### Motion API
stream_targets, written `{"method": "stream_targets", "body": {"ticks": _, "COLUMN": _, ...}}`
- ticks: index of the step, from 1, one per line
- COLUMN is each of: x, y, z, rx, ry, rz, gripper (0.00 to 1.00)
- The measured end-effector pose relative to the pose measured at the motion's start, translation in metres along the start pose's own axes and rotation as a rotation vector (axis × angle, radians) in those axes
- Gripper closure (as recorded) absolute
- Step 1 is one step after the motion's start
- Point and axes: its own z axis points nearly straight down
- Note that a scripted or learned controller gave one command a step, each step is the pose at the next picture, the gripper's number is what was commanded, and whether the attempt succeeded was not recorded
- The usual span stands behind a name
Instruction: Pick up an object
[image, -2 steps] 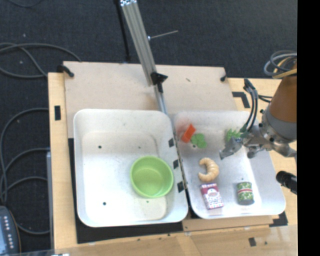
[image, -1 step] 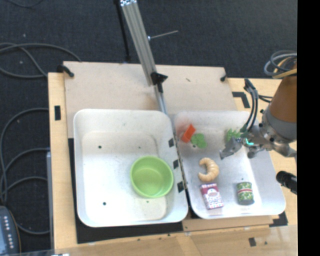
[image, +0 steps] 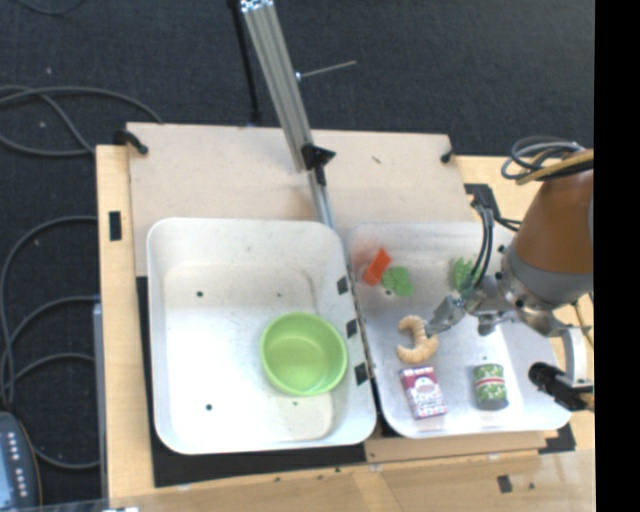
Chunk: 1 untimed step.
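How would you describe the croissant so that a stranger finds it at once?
Look in the right bin, near its middle. The croissant lies just above the red carton. It alone is tan and curved like a crescent.

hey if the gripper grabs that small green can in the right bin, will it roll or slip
The small green cylindrical can seems to stand upright on the right white bin, so it probably won't roll unless a nudge tips it. Its rounded, likely smooth side may slip between flat fingers. It looks rigid, so squeezing shouldn't deform it.
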Motion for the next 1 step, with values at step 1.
{"method": "stream_targets", "body": {"ticks": 1, "x": 0.0011, "y": 0.0049, "z": 0.0426, "rx": -0.003, "ry": 0.000, "rz": 0.001, "gripper": 0.00}}
